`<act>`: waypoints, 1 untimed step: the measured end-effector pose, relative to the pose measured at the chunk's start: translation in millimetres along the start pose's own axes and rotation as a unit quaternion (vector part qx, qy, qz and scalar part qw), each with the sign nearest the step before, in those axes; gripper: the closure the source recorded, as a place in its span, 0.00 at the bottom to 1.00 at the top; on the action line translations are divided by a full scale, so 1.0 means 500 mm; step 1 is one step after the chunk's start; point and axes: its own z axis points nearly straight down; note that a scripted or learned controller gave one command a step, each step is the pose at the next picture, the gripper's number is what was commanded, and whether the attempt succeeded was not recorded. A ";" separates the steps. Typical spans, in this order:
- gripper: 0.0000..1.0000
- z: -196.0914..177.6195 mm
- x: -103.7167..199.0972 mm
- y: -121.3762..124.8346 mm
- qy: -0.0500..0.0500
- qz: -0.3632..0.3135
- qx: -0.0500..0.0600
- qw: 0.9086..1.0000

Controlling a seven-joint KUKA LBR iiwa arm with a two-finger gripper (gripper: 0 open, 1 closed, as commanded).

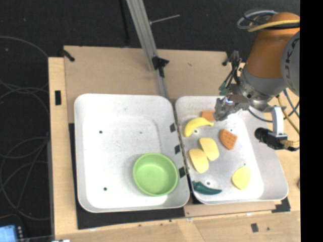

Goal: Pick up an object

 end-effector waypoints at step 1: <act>1.00 0.018 0.115 0.034 0.000 0.000 -0.001 1.000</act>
